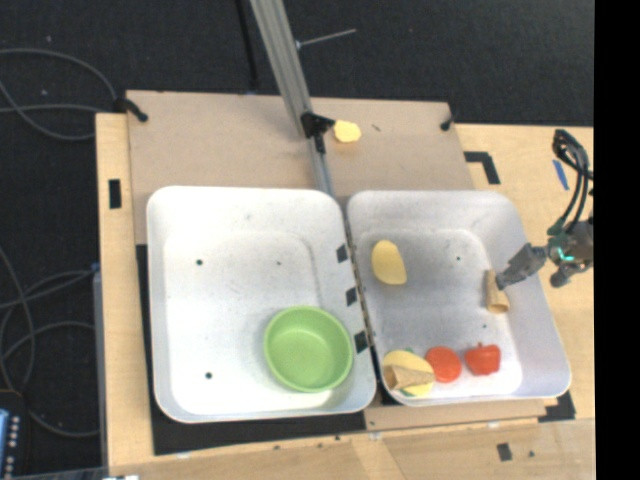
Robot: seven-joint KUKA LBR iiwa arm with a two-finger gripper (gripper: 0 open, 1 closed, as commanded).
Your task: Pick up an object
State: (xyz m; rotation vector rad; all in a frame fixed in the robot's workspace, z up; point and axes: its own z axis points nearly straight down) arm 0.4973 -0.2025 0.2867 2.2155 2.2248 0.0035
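Left bin (180,268): green bowl (308,348) near front rim | Right bin (440,213): yellow piece (389,263) mid-floor, sandwich (409,373), tomato (443,364), red pepper (483,359) along front edge, tan block (495,295) by right wall | Gripper (518,266) just above block, jaw state unclear | Open floor centre-back.

Two bins side by side on the surface (230,148). Left bin (200,238): bowl (308,348) near its front right corner. Right bin (440,218): oval piece (389,263) toward the left, block (495,293) at the right wall, three items along the front edge (445,364). Small lump (347,132) on the surface behind the bins.
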